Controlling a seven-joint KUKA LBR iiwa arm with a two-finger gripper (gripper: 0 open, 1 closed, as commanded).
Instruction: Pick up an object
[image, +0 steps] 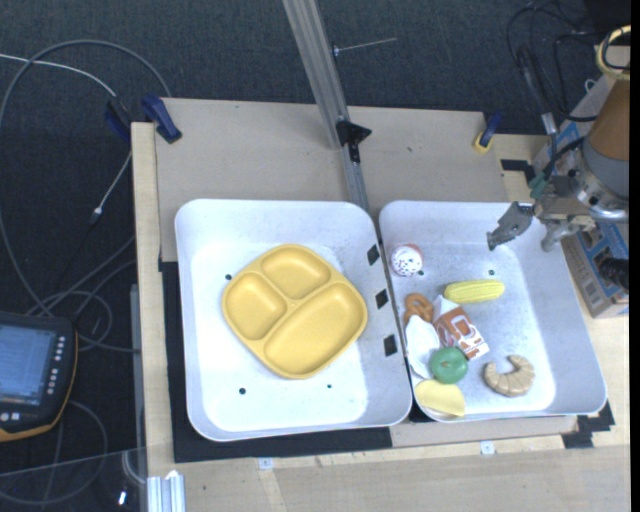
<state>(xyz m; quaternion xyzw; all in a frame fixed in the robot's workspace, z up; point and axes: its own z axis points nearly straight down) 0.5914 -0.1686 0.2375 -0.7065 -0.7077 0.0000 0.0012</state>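
Note:
The right bin (545, 300) holds several small items: a white speckled ball (406, 261), a yellow corn cob (474, 292), a brown pretzel piece (418, 306), an orange-and-white carton (461, 332), a green ball (449, 365), a tan croissant (510, 375) and a yellow wedge (441, 398). My gripper (530, 230) hovers over the bin's far right corner, above and to the right of the corn cob. Its two grey fingers (509, 226) are spread, and nothing lies between them.
The left bin (205, 300) carries a yellow divided plate (294, 309). A slanted metal pole (325, 75) rises behind the bins, ending at their shared edge. Blue clamps (160, 118) sit at the bench's far corners. Cables and a tablet (30, 372) lie on the floor at left.

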